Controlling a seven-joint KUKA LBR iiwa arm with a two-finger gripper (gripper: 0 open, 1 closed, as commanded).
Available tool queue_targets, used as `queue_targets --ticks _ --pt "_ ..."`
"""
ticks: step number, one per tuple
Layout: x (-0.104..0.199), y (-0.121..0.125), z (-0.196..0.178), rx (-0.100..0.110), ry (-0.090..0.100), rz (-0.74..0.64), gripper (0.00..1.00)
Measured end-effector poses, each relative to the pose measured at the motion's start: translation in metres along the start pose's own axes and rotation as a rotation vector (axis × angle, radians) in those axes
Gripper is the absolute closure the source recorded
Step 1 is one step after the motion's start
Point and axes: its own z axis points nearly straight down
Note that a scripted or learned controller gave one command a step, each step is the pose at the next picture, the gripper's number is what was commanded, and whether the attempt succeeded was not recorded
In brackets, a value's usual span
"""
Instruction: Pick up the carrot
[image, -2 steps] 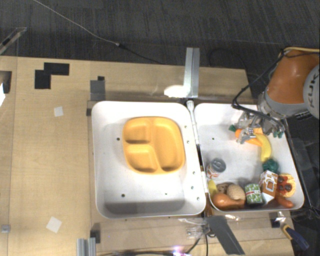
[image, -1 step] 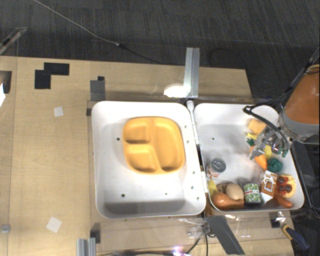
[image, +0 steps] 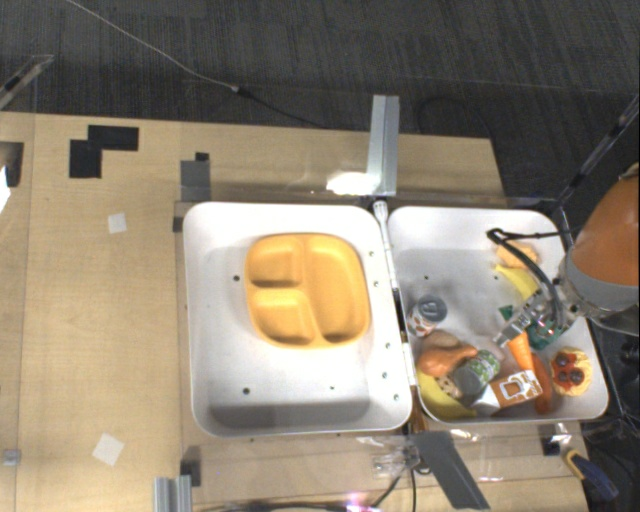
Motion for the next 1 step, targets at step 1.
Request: queue_targets --ticks 1 --pt "0.0246 -0.0104 -0.1123 -0.005 -0.007 0.159 1.0"
